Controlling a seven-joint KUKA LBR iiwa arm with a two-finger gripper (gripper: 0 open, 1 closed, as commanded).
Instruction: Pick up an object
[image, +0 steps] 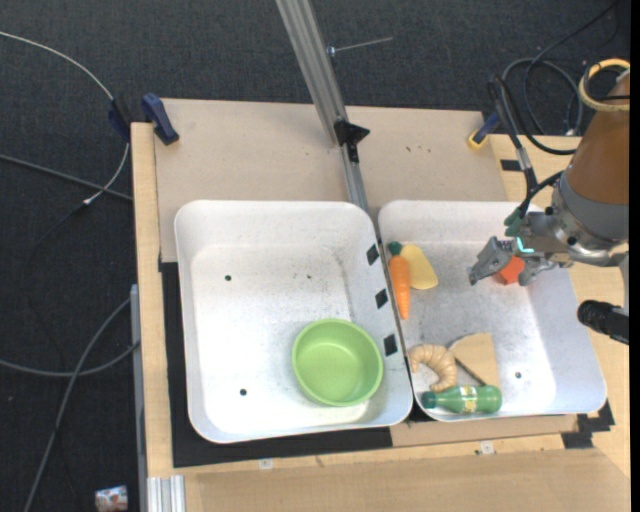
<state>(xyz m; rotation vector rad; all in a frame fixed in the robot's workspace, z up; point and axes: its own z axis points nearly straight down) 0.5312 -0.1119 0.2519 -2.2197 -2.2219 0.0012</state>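
A tan wooden bench (300, 160) sits on dark carpet, with a slanted metal rail (322, 85) crossing its top and two shallow white bins side by side. In the right bin (560, 385), the gripper (505, 262) hangs over the upper middle, and a small orange-red object (511, 270) shows right at its fingers; the gripper's dark body covers most of it, so what it is, and whether it is actually clamped, cannot be made out. The arm's wrist is cut off by the right edge. Along this bin's left wall lies a carrot (400, 285), touching a pale yellow piece (420, 270) beside it. Near the front edge a green bottle (462, 401) lies on its side, with a curled tan piece (438, 362) and a tan wedge (479, 355) just behind it. The left bin (250, 250) holds a green bowl (337, 361), upright, near its front right corner.
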